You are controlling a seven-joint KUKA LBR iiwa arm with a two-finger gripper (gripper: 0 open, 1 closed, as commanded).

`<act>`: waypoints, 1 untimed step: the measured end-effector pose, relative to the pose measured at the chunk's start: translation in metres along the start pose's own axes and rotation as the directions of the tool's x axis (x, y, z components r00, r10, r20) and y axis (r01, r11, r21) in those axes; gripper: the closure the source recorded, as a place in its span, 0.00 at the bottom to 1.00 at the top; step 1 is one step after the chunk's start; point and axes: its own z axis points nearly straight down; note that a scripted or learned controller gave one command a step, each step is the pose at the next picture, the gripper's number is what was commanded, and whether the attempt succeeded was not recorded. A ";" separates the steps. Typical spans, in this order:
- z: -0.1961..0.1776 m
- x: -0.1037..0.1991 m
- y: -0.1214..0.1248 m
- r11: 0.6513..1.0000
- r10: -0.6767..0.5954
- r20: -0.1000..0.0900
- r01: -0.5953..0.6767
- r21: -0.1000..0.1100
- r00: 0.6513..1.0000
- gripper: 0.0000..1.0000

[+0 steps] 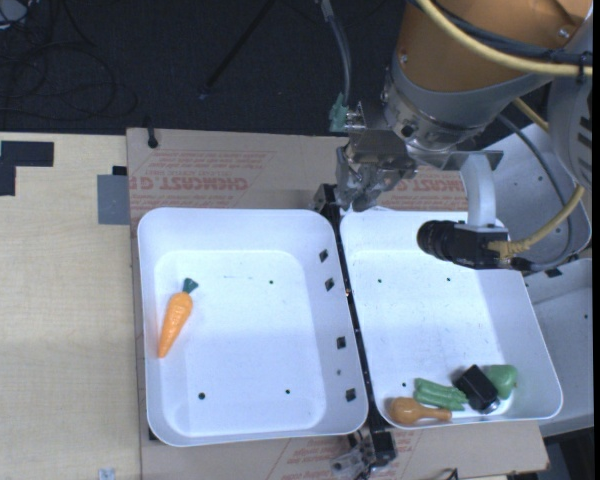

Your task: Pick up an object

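Note:
An orange toy carrot (175, 318) with a green top lies at the left side of the left bin (230, 423). In the near right corner of the right bin (540, 358) a small pile sits together: a green pod-shaped toy (440, 393), a black block (477, 388), a green rounded piece (502, 376) and an orange-yellow pear-like toy (417, 411). My gripper (358, 194) hangs over the far end of the divide between the two bins, well away from every object. Nothing shows beneath it.
The arm's grey and orange body fills the upper right, with a black cylinder (455, 243) jutting over the right bin's far side. Cardboard (230, 173) lies under the bins. A wooden bench top (50, 298) extends to the left.

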 end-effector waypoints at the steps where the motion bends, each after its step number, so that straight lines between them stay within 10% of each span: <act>1: 0.197 -0.012 -0.001 1.000 0.003 0.005 -0.004 0.020 1.000 1.00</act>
